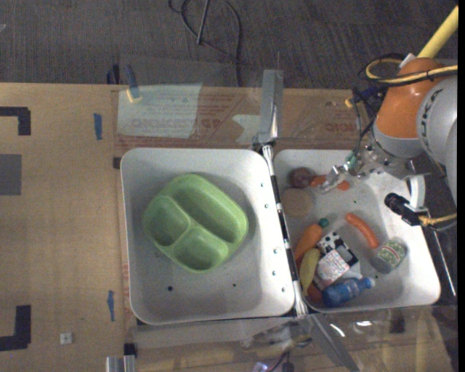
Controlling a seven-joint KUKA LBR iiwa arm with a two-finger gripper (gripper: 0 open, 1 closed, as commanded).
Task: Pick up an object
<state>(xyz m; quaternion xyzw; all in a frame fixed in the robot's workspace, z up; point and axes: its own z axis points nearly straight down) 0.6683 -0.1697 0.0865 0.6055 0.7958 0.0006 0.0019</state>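
Blue bottle (pixel 347 290) far below end effector (pixel 340 179)

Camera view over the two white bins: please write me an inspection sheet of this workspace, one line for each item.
Surface: tan bench top bearing two shallow white bins, left bin and right bin.
Job's things: in the right bin, an orange toy carrot, a blue plastic bottle, an orange sausage-shaped toy, a brown round lump, and more small items.
Clutter: green three-compartment plastic tray in the left bin.
Grippers: gripper low over the right bin's far part; grasp cannot be judged.
Cables: yellow cable by the arm; dark cable on the floor.
Surroundings: grey carpet; blue tape marks.
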